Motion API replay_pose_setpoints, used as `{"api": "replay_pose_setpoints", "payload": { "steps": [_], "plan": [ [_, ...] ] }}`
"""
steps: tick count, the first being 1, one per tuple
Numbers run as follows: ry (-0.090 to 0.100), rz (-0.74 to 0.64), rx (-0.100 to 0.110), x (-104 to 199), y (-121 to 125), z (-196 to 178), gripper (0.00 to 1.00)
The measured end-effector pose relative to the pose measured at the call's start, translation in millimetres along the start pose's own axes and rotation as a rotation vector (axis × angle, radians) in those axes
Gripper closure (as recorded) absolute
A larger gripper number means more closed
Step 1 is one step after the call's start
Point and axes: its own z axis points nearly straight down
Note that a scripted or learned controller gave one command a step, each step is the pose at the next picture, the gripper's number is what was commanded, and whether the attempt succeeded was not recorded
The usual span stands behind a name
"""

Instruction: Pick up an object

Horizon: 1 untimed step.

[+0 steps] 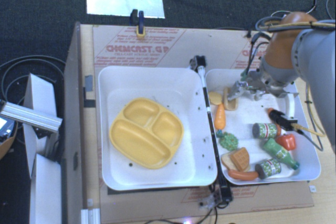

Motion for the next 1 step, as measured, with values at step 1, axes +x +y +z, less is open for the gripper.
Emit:
{"api": "replay_pose_setpoints", "payload": {
  "steps": [1],
  "plan": [
    [-0.012,0.003,0.017,29.6,21.3,0.3,0.0]
  ]
}}
